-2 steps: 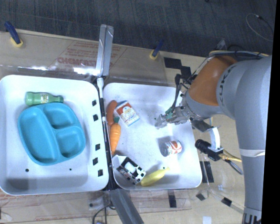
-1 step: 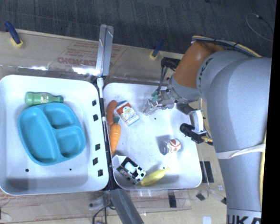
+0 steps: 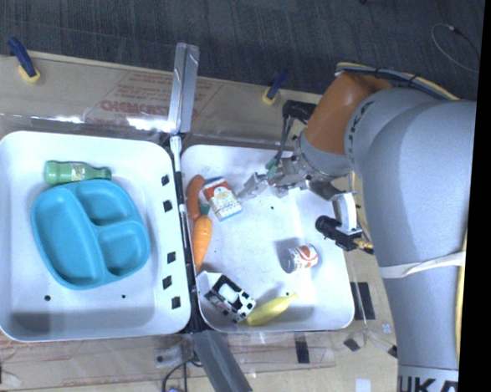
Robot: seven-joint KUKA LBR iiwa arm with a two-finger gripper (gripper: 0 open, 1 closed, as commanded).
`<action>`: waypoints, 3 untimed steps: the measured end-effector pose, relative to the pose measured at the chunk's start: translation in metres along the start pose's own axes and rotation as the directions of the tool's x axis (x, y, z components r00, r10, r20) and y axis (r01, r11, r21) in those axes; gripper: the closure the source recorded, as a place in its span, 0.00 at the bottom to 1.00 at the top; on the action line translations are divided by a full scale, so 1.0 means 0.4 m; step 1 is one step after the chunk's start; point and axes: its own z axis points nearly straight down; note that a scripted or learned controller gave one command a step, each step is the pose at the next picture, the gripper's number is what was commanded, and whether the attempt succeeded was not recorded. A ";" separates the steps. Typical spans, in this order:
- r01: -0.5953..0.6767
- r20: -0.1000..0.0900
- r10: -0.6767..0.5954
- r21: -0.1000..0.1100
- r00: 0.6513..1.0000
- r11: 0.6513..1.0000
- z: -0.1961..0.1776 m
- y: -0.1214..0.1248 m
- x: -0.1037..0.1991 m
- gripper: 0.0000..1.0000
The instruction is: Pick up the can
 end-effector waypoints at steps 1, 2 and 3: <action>0.370 0.004 -0.370 -0.002 0.929 0.929 -0.218 -0.014 -0.037 0.00; 0.304 0.003 -0.304 -0.002 0.953 0.953 -0.407 0.028 0.035 0.00; 0.566 0.000 -0.566 0.001 0.824 0.824 -0.262 -0.247 -0.005 0.00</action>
